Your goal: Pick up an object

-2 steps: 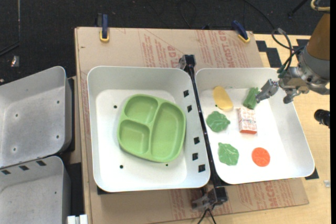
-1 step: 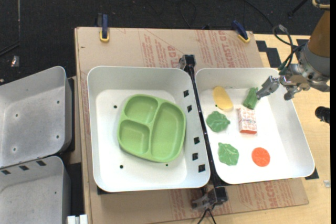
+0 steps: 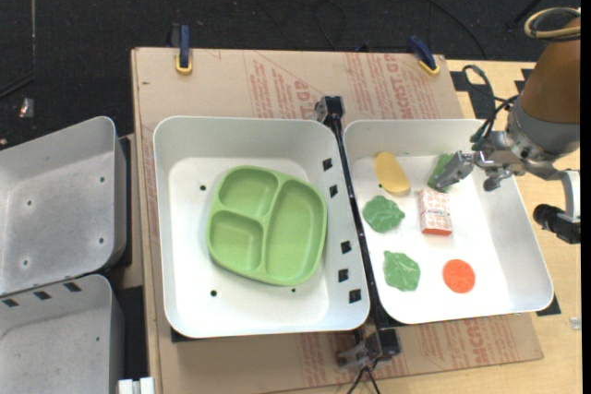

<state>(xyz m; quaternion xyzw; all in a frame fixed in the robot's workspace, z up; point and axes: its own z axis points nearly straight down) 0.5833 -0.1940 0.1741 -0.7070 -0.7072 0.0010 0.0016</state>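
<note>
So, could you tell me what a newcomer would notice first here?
Probably the green divided plate lying alone in the left bin. Next, the small items in the right bin: a yellow piece, two green leaves, a small box and an orange disc, with the gripper above them.

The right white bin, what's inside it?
The right white bin holds a yellow oblong piece, two green leafy pieces, a small red-and-white box and an orange disc. The gripper covers part of a green item.

Gripper (image 3: 468, 163) grips green object (image 3: 446, 171); green tray (image 3: 268, 224) in left bin (image 3: 175, 226).
</note>
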